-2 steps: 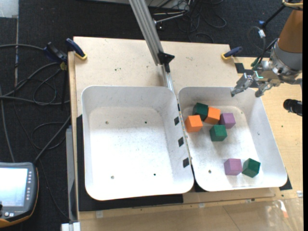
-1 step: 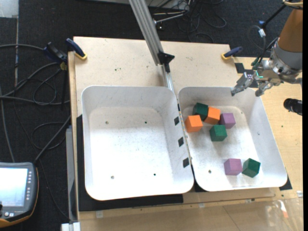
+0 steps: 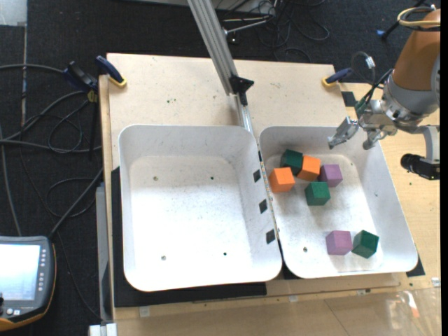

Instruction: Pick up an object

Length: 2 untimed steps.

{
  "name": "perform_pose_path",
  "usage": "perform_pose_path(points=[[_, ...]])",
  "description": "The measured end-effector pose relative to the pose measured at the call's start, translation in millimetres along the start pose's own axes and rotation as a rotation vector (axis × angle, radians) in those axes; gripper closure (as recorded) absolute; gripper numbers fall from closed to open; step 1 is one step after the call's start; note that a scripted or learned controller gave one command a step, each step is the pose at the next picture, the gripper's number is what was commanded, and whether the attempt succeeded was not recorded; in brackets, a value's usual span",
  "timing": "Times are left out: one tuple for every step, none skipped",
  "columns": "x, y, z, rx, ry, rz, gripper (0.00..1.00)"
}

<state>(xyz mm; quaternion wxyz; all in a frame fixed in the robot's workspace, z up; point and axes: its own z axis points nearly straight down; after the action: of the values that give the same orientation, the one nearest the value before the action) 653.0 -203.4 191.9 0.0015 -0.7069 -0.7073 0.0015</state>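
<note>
Above the right bin [image 3: 392,187], open gripper [image 3: 355,136], cubes [image 3: 306,175] clustered below

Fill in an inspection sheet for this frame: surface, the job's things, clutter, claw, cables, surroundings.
Surface: wooden bench bearing a left bin and a right bin.
Job's things: seven blocks in the right bin: three green blocks, two orange blocks, two purple blocks.
Clutter: blue-and-yellow clamps at the bench's far corners.
Claw: claw above the right bin's far edge, open, holding nothing.
Cables: black cables on the floor left of the bench.
Surroundings: pendant at lower left; slanted metal rail.
</note>
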Motion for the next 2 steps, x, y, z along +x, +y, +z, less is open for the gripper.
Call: perform_pose_path(points=[[5.3, 1.5, 44.1, 0.000, 0.000, -0.003, 0.00], [3.8, 7.4, 71.5, -0.025, -0.007, -0.002, 0.00]])
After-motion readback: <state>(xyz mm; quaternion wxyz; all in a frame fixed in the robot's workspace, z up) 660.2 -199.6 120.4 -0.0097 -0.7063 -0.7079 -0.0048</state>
